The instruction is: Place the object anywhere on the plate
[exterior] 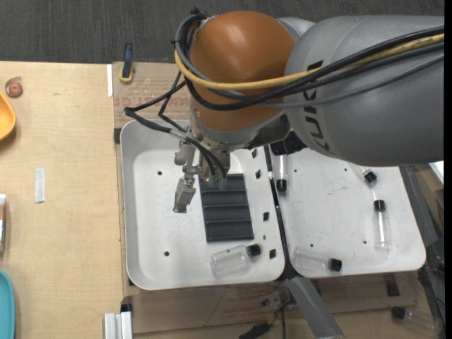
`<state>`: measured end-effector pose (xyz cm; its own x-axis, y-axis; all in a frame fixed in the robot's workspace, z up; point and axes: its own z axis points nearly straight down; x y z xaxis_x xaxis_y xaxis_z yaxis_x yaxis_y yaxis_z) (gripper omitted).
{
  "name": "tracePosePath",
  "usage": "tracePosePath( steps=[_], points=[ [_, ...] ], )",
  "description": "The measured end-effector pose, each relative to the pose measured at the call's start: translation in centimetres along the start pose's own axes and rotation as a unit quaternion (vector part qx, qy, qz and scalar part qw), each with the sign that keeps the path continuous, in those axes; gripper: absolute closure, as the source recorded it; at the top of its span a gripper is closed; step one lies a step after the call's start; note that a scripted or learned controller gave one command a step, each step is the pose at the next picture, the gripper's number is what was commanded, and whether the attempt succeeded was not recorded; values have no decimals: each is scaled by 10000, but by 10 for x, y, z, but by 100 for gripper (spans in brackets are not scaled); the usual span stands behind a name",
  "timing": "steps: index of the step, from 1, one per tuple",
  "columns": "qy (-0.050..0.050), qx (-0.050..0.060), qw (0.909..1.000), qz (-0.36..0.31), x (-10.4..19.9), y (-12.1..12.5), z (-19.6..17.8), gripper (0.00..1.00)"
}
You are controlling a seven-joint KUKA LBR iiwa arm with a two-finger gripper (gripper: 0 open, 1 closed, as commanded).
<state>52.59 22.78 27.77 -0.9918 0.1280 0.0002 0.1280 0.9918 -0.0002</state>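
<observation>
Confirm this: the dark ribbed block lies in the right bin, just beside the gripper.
Not quite. The camera view shows the dark ribbed block lying in the left bin, not the right one. It is just beside the gripper, as you said.

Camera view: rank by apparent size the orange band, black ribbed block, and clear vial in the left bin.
1. orange band, though it sits nearest the camera
2. black ribbed block
3. clear vial
</observation>
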Motion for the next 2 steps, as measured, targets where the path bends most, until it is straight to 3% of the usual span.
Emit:
tracePosePath(
  steps=[1,2],
  points=[
    [-4,-3,10000,30,-2,-2,-9,100],
    [-4,-2,10000,29,-2,-2,-9,0]
  ],
)
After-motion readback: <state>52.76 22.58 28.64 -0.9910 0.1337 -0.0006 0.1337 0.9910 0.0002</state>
